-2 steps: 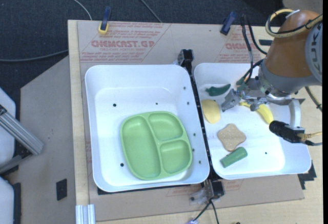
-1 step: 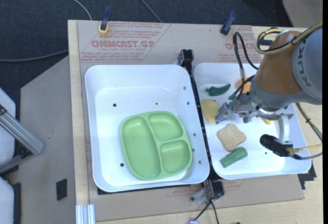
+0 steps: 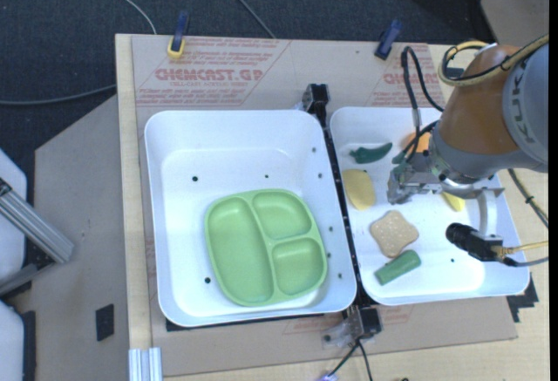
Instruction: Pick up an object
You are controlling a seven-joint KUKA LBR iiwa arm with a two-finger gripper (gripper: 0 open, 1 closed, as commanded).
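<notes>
Nothing looks picked yet: your end effector (image 3: 410, 187) sits low in the right bin (image 3: 497, 283), grip state impossible to tell, while the yellow piece (image 3: 359, 188), cracker (image 3: 394, 233) and green cylinder (image 3: 398, 268) lie loose beside it.

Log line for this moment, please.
arm: over right bin | left bin: green divided plate | loose: tan piece, green cylinder, yellow piece | grasp: unconfirmed
</notes>
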